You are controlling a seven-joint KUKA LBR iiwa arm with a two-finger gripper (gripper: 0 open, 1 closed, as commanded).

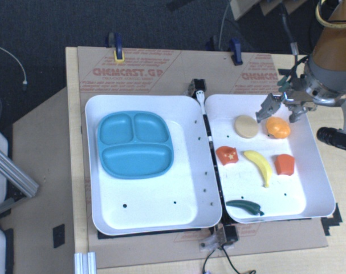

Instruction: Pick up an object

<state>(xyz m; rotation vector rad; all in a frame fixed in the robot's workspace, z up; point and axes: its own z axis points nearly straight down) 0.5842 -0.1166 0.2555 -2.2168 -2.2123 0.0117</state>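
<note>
Gripper (280,110) low over the far end of the right bin (315,153), jaws spread, nothing between them. Left finger tip just beside the beige round piece (246,126), right finger just past the orange (278,128); orange almost directly under the gap, slightly toward the near side.

Positions relative to the orange:
- beige round piece: just beside, left.
- red tomato-like piece (227,154): near, left and toward the camera.
- banana (259,166): near, toward the camera, lying slantwise.
- orange-red block (284,164): near, straight toward the camera.
- green pepper (244,206): well apart, at the near rim.
- blue divided plate (135,144): well apart, left, in the left bin (98,198).

Likely target: orange. Judged light, rigid, smooth toy fruit; rounded surface, so prone to rolling or squirting out of a shallow pinch. Best taken across the widest middle, fingers lowered well down both sides. Risk: left finger nudging the beige piece on descent, given the tight spacing.
</note>
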